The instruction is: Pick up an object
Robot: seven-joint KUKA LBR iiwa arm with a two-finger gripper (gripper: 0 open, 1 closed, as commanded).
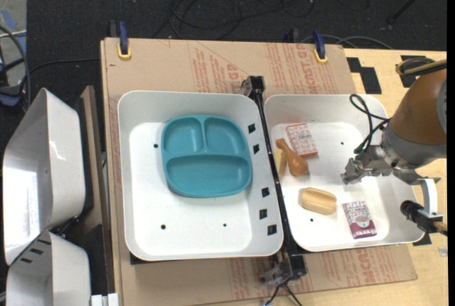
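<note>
While gripper (353,173) hovers in right white bin (334,107), jaws' state unclear; approach step; next: descend on tan oval bread-like block (318,200)

Brown bench board (213,66) bears two white bins side by side: left bin (135,155), right bin (323,104).
</note>
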